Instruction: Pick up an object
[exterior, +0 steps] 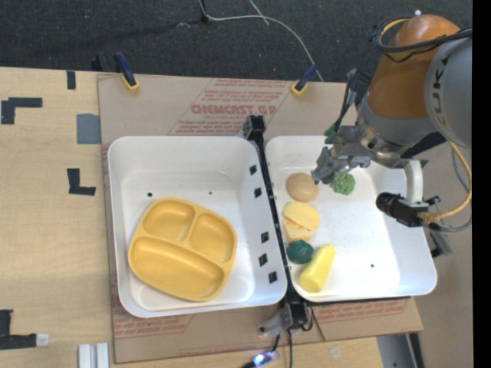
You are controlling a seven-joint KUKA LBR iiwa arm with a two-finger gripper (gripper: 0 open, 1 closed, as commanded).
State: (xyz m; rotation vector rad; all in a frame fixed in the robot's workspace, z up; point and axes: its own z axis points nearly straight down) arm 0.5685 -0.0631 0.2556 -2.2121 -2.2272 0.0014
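My gripper (331, 171) hangs over the back of the right bin (383, 274), reaching in from the right. A small green broccoli-like piece (344, 184) lies right under its tip, touching or nearly touching it. Just left of the tip sits a tan round object (301, 188). Toward the front of the bin lie a pale yellow wedge (301, 218), a dark green lump (299, 251) and a yellow cylinder (317, 268), all close to the bin's left wall.
The left bin (153, 159) holds a yellow divided plate (182, 248). A black divider strip (265, 205) runs between the bins. A black fitting with cables (399, 208) juts from the arm over the right bin's right side.
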